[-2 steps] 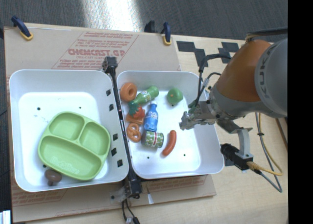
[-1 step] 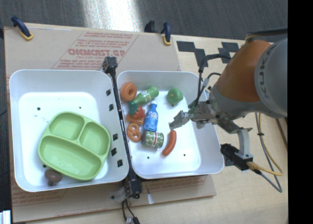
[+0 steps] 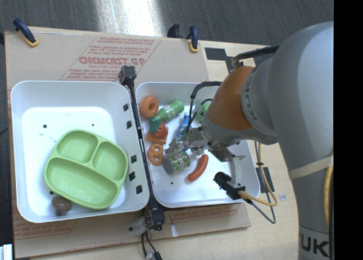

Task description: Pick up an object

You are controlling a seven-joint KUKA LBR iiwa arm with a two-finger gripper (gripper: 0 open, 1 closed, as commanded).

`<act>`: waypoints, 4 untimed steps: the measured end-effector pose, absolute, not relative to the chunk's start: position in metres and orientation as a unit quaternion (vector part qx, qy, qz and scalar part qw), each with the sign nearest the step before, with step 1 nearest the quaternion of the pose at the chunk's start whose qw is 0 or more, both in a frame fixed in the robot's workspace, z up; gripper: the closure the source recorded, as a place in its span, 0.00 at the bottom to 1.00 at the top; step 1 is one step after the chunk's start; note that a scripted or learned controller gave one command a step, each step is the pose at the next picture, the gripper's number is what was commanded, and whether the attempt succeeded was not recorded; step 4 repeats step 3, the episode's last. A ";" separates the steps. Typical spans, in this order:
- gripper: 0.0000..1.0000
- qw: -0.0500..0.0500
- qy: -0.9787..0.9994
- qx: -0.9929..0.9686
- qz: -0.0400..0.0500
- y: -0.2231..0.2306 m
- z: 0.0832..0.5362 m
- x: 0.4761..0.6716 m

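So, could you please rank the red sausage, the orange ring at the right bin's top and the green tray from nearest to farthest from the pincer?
1. Red sausage, just right of the pincer.
2. Orange ring, up in the right bin's far left corner.
3. Green tray, across in the left bin.

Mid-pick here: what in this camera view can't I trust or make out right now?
- Gripper: finger state and any grasp are hidden by the wrist and clutter.
- Greenish jar-like object: too blurred to identify.
- Right bin: its right part is covered by the arm.
- Brown lump beside the green divided plate: too small to name.
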State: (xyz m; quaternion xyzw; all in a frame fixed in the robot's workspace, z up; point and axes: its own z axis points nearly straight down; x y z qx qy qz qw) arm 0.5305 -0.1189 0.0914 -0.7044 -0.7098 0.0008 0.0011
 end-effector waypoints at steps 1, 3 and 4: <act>1.00 0.002 -0.711 -0.703 0.001 -0.119 0.101 0.531; 1.00 -0.001 -0.711 -0.703 -0.001 -0.094 0.219 0.483; 1.00 -0.001 -0.711 -0.703 -0.001 -0.094 0.219 0.483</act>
